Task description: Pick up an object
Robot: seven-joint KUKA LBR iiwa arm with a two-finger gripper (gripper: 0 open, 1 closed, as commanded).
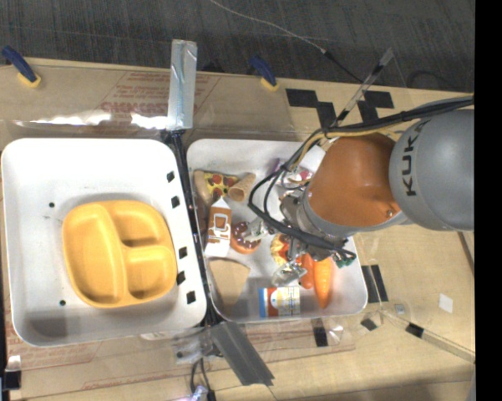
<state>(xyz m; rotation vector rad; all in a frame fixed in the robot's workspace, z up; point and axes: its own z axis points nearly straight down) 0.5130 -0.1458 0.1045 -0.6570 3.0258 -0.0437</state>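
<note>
My gripper (pixel 291 264) reaches down into the right bin (pixel 202 159), under the orange wrist band (pixel 355 182). It hangs over a cluster of toy foods near the bin's front right. An orange carrot (pixel 322 280) lies just right of it, and a small bottle with a blue and orange label (pixel 280 301) lies just in front. A chocolate donut (pixel 249 236) sits to its left. The wrist and cables hide whatever lies directly beneath the gripper.
The right bin also holds a pizza slice (pixel 215 182), a cone (pixel 240 188), a small brown-and-white carton (pixel 219 225) and a tan bread slice (pixel 227 276). A yellow divided plate (pixel 117 251) lies in the left bin (pixel 25 165).
</note>
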